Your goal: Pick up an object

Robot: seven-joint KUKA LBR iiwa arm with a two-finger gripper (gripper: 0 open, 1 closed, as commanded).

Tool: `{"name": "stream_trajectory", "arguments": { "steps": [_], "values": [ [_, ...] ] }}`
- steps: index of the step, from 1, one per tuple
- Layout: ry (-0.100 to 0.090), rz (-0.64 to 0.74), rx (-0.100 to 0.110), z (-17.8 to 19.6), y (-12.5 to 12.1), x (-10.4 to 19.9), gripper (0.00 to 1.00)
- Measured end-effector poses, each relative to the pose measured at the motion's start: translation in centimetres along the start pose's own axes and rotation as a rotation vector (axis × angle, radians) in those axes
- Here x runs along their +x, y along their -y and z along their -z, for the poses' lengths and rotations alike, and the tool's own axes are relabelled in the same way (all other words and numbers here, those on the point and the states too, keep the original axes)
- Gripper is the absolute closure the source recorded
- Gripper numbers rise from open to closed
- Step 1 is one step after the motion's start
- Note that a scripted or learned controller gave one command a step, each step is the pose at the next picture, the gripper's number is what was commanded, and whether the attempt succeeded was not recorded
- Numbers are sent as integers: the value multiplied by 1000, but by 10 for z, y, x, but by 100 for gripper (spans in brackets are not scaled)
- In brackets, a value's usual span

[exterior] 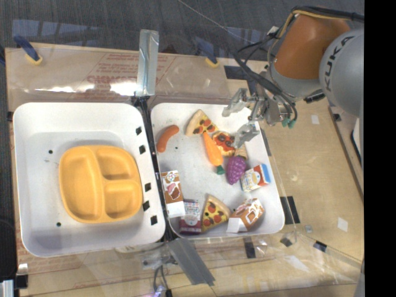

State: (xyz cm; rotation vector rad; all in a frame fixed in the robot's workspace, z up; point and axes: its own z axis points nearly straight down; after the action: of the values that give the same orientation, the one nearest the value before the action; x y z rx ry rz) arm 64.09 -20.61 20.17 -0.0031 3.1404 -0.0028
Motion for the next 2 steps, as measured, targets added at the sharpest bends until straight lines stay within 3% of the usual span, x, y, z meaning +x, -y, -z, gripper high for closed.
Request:
{"name": "stream_trajectory", "arguments": {
  "steps": [1, 2],
  "values": [
    [-2, 220, -4, -109, -20, -7, 0],
    [-1, 186, -3, -109, -39, 3, 0]
  ]
}}
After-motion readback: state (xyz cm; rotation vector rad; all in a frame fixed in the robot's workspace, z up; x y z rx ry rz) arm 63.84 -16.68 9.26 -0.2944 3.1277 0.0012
